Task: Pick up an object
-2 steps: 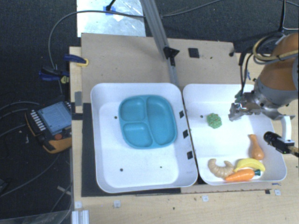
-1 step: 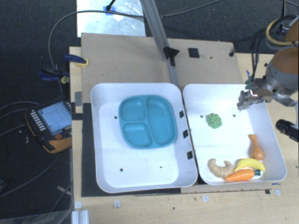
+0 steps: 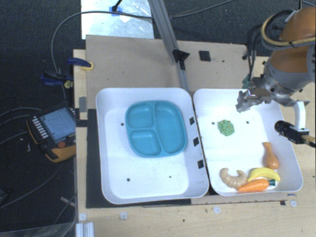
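White plastic forms two shallow bins sitting side by side on a tan tabletop (image 3: pixel 128 58). The left bin (image 3: pixel 113 181) holds a blue divided plate (image 3: pixel 156 128) with three compartments, lying flat near the bin's middle. The right bin (image 3: pixel 212 107) holds the loose objects. A small green bunch of grapes (image 3: pixel 226 128) lies alone near its centre. Toward the near right corner sit an orange-brown gourd-shaped toy (image 3: pixel 269 156), a yellow banana (image 3: pixel 264 174), an orange carrot (image 3: pixel 254 185) just in front of the banana, and a tan curled piece (image 3: pixel 231 176) touching the carrot's left end.

From the right comes the grey arm with its orange band (image 3: pixel 294 28). Its pincer (image 3: pixel 245 102) hangs over the far part of the right bin, up and to the right of the grapes and apart from them. Whether the pincer is apart or together cannot be told from this angle, and nothing is seen between its tips.
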